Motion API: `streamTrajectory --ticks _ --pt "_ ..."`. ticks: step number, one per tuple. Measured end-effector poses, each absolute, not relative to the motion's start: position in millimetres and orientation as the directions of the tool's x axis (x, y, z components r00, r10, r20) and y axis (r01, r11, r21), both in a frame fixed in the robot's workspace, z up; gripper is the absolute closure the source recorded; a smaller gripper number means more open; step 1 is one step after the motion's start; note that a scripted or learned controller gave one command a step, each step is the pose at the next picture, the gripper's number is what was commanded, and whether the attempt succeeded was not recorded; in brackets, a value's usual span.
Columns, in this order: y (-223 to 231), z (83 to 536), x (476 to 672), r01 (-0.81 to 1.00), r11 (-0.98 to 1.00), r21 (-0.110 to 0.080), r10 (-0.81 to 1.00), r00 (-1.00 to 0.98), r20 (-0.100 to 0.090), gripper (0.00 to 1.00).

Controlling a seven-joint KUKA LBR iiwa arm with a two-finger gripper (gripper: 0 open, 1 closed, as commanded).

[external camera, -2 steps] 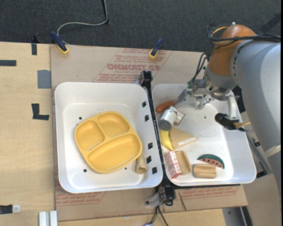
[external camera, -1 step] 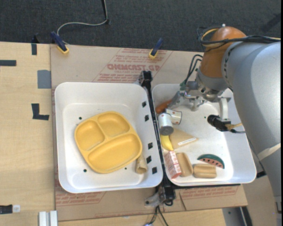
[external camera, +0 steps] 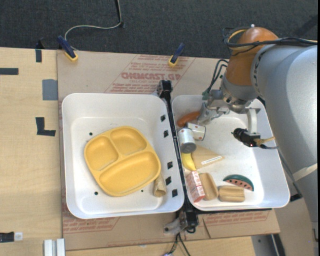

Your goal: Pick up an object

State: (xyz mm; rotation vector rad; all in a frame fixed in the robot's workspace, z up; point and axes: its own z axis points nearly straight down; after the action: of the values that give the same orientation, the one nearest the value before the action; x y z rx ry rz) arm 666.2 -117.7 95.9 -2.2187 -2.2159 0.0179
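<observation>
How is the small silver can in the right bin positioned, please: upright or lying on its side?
On its side: the silver can shows its long flank, with its round end facing the bin divider.

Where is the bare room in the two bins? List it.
Left white bin: bare floor along the top and left of the yellow divided plate. Right white bin: a bare strip between the tool and the watermelon slice toy. Its lower left is crowded.

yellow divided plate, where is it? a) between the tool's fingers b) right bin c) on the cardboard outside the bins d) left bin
d: the yellow divided plate lies flat on the floor of the left bin, while the tool hangs over the right bin among the small food items.
</observation>
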Motion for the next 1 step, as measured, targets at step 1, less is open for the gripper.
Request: streamTrajectory --ticks 1 --pt "-122.7 96.0 664.8 1.000 -0.004 -0.015 1.000 0.004 -0.013 0.00"
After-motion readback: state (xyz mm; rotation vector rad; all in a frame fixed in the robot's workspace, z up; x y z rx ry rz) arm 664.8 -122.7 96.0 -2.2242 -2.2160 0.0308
